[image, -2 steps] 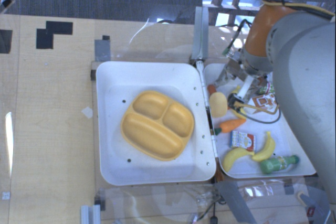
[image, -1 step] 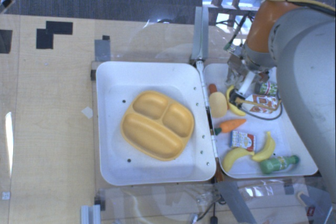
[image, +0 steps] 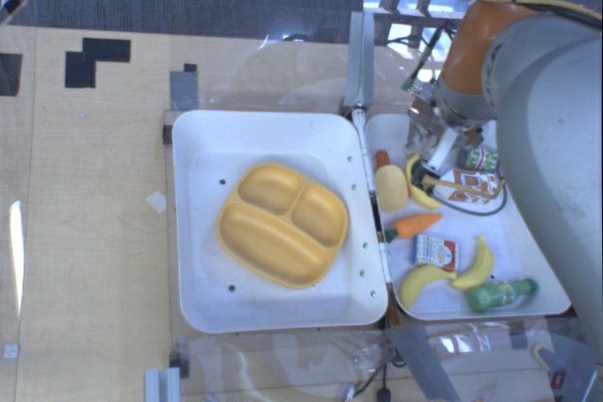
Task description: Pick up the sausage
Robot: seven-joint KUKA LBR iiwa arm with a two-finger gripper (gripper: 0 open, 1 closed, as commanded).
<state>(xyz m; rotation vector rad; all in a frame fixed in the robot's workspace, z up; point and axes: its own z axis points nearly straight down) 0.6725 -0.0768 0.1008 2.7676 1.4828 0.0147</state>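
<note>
The sausage (image: 381, 159) is a small red-brown piece lying by the left wall of the right bin (image: 537, 268), just above a pale yellow potato-like lump (image: 392, 187). My gripper (image: 426, 149) hangs low over the upper part of the right bin, a short way to the right of the sausage and just above a curved banana (image: 423, 193). Nothing shows held in it. The grey arm with its orange band reaches in from the right and covers the bin's right side.
The right bin also holds a carrot (image: 417, 224), a printed carton (image: 469, 184), a small juice box (image: 434, 251), two more bananas (image: 420, 281) (image: 476, 265) and a green bottle (image: 499, 294). A yellow divided plate (image: 283, 223) lies in the left bin (image: 203, 165).
</note>
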